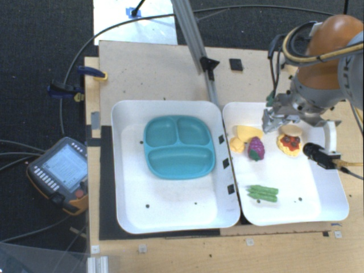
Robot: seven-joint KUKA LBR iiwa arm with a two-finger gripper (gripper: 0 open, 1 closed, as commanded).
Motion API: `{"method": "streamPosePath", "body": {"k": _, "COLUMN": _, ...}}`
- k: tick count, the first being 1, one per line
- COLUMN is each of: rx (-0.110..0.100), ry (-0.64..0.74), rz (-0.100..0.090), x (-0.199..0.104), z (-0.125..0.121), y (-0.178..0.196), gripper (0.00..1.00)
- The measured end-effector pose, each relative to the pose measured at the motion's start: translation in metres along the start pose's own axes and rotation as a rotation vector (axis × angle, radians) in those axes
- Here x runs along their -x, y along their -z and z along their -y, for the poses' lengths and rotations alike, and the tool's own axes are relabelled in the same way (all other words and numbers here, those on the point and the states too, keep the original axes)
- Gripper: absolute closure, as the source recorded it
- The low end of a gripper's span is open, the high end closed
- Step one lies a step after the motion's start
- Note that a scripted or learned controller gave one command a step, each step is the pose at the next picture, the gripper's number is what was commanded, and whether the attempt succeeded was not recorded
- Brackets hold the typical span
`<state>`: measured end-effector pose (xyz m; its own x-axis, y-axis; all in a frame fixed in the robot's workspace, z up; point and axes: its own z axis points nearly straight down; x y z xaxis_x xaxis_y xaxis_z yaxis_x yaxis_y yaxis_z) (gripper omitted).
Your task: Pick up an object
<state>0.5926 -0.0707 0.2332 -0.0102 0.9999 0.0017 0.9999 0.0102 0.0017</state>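
On the tabletop (170,73) sit two white bins side by side. The left bin (131,209) holds a blue plate (179,148) with three sections. The right bin (307,209) holds small toy foods. A yellow piece (245,134) lies near the top left of this bin, with a purple grape bunch (256,148) just beside it, touching or almost touching. A little round pizza toy (290,143) with red on top lies to the right of the grapes. Some green beans (263,193) lie lower down in the bin, apart from the rest.

The arm (330,50), grey and orange, comes in from the right. Its end effector (272,120) hangs over the top part of the right bin, above and between the yellow piece and the pizza toy. It is hard to see, so I cannot tell its state, and no toy shows in it. All the toys lie in the bin.

A handheld screen (60,172) lies off the left side of the tabletop, on the dark floor.
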Motion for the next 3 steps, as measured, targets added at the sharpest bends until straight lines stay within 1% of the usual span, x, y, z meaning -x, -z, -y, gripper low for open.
{"method": "streamPosePath", "body": {"k": 1, "rx": 0.000, "ry": 0.001, "rz": -0.001, "x": -0.057, "z": -0.002, "y": 0.009, "gripper": 1.00}}
{"method": "streamPosePath", "body": {"k": 2, "rx": 0.000, "ry": -0.001, "rz": 0.000, "x": -0.102, "z": -0.005, "y": 0.011, "gripper": 1.00}}
{"method": "streamPosePath", "body": {"k": 3, "rx": -0.001, "ry": -0.001, "rz": 0.001, "x": -0.150, "z": 0.000, "y": 0.001, "gripper": 1.00}}
